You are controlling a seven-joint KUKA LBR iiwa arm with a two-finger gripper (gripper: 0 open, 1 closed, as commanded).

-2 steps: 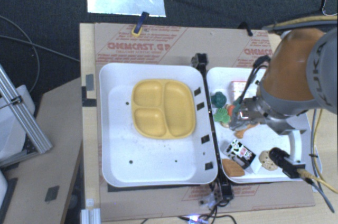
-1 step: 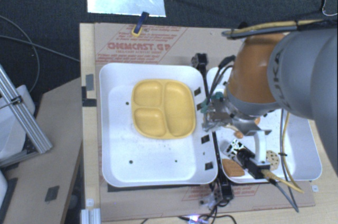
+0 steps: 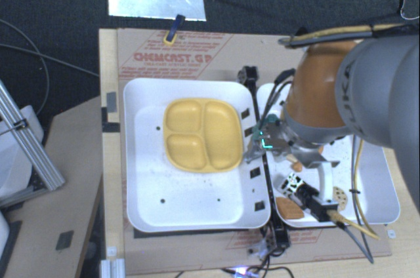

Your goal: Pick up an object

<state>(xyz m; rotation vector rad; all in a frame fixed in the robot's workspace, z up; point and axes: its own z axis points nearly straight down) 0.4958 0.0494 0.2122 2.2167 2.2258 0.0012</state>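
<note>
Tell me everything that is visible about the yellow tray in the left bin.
The yellow tray is a rounded, squarish dish that looks like smooth matte plastic. It has three compartments: one tall section on the right side of the view and two smaller ones stacked on the left. Nothing lies in them. It rests flat, open side up, on the floor of the left bin, in the upper middle part and nearer the right wall. Nothing else touches it; the arm is over the right bin, beside it.
</note>
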